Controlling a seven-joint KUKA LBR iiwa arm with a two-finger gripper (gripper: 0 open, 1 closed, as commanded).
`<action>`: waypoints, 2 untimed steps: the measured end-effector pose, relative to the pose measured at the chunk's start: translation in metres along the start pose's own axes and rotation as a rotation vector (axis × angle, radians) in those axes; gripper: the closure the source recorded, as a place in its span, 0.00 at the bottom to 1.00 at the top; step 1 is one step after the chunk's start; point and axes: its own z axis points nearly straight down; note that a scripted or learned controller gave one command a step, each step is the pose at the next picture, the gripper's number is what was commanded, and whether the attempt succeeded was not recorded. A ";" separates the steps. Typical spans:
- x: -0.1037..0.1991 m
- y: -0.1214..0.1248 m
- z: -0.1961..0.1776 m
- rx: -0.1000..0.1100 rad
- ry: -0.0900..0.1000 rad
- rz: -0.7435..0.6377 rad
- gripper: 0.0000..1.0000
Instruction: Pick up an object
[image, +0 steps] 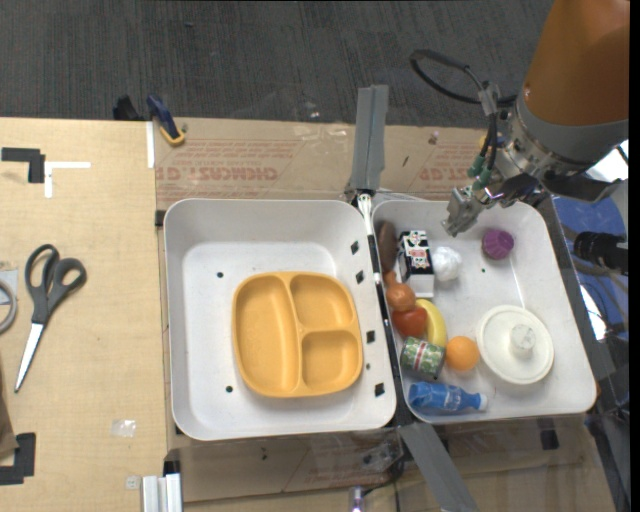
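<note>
hovering gripper (462, 212) over right bin (560, 300), near purple ball (498, 243).

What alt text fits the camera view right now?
The claw hovers over the right bin beside a purple ball, above packed fruit, a can, a blue bottle and a white lid. The left bin holds a yellow divided plate.

Bright, even overhead light; soft shadows inside the white bins (190, 330); focus sharp throughout.
</note>
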 end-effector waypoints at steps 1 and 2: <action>0.000 0.001 -0.008 0.002 -0.003 -0.003 1.00; -0.001 0.002 -0.016 0.004 -0.005 -0.006 1.00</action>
